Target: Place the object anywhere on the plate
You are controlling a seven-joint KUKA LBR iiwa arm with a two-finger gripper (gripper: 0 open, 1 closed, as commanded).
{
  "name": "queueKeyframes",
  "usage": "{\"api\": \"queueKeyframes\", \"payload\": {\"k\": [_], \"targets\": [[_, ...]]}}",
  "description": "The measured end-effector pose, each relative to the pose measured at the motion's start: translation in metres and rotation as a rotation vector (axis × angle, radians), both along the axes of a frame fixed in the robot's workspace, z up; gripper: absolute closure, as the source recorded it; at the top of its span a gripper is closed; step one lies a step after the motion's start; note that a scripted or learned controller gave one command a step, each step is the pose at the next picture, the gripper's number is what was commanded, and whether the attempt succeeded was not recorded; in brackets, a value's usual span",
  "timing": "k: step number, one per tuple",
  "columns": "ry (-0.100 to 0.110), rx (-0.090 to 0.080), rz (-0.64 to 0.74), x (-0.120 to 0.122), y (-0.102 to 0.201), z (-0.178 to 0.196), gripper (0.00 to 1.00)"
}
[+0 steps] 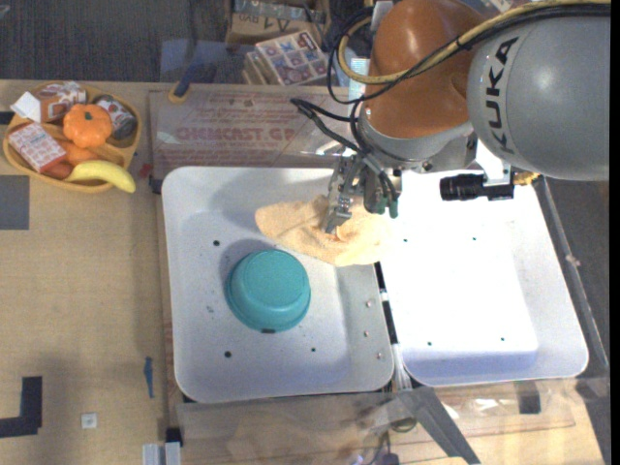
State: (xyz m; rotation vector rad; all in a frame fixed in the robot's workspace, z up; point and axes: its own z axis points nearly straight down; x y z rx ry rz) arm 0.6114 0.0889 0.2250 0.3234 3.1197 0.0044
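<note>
You're looking at a soft, crumpled yellow cloth (315,229) lying near the back right of the left bin (194,356), and the gripper (341,209) has its fingers pressed into the folds; clenched or not, you can't tell. Just in front sits a smooth, round teal plate (269,290). The right bin (484,308) adjoins.

A soft, matt yellow cloth (315,229) lay rumpled at twelve o'clock of the smooth teal plastic bowl (269,290). The shallow white plastic bins (194,260) looked faintly glossy.
</note>
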Motion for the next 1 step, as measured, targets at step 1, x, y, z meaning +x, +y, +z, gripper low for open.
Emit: {"api": "queueKeyframes", "payload": {"k": [1], "targets": [[0.003, -0.001, 0.206, -0.018, 0.0457, 0.0011, 1.0]]}}
